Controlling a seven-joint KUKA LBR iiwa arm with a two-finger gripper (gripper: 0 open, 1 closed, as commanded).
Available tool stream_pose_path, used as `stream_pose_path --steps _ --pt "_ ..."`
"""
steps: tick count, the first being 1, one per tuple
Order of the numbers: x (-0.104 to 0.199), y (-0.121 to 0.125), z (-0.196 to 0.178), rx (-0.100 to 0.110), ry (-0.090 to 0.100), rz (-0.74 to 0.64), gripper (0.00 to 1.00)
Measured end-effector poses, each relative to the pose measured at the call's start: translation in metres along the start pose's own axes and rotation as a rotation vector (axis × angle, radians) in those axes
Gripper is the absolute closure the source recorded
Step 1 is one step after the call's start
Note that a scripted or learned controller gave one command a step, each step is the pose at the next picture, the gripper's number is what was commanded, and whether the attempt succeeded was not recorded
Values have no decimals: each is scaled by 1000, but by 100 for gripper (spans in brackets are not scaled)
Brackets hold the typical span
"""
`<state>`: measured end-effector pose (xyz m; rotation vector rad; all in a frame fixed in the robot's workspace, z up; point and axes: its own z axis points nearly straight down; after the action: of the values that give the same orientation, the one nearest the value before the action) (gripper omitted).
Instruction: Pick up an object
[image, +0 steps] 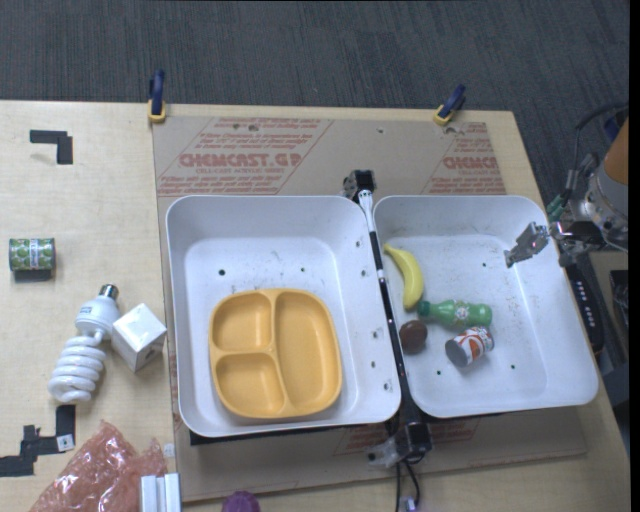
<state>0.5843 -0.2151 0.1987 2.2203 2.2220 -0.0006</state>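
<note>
A robotics test bench in a laboratory

A pale plywood bench top (80, 200) is seen, on which a brown printed cardboard sheet (250, 150) is held by blue and yellow spring clamps (156, 97). Two shallow white plastic bins (185, 300) are set side by side, black tape marks (52, 143) are stuck to the wood, and grey carpet (300, 45) is laid beyond.

Two white bins: left bin (190, 300), right bin (520, 385). Left holds one yellow tray (275, 352). Right holds one banana (406, 274), one green bottle (456, 313), one brown ball (413, 335), one can (469, 346).
</note>
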Motion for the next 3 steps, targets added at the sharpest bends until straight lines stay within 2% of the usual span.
stream_pose_path --steps 1,2,3 --pt "21 -11 106 0 0 1 0" --pt "40 -52 106 0 1 3 0" --pt "66 -107 107 0 1 3 0"
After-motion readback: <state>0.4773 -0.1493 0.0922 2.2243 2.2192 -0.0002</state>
